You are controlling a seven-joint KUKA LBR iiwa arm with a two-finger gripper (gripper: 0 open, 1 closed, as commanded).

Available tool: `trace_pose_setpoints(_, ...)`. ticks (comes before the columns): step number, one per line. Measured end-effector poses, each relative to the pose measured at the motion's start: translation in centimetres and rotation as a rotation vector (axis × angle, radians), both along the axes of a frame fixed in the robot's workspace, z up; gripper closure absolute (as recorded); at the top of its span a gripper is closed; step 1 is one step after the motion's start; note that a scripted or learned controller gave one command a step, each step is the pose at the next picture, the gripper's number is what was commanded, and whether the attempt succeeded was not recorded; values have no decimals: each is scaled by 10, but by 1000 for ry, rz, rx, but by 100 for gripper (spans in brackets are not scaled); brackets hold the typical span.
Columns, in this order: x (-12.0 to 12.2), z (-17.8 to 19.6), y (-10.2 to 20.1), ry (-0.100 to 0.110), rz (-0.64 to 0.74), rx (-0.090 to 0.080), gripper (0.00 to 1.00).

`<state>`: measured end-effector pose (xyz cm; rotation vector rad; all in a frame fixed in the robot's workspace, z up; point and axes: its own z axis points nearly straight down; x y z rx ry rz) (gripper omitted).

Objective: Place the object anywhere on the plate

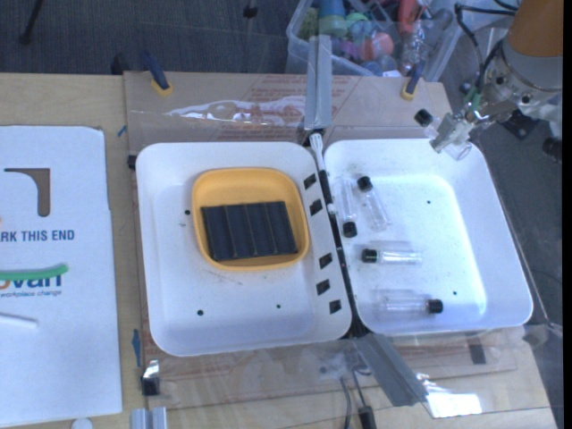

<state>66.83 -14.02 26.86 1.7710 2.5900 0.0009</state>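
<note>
gripper above the far right corner of the right bin; vials not yet on the plate.

the gripper [451,135] is seen over the right bin [500,239] at its far right corner; whether something clear is held cannot be told. clear vials [391,256] with black caps lie in that bin, apart from the yellow plate [207,189] in the left bin [161,239]. the vials are judged light, stiff, slippery and prone to roll; a grasp across the mid-body is advised.

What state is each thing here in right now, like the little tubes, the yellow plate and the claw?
Yellow plate: in the left bin, holding a dark ridged block.
Four clear vials: lying on their sides in the right bin, none on the plate.
Claw: above the right bin's far corner, holding a clear vial.
</note>
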Motion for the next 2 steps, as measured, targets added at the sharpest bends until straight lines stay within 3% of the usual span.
trace_pose_setpoints(1,0,52,-15,-1,278,-1,100)
trace_pose_setpoints(2,-33,166,-75,-3,548,-4,100)
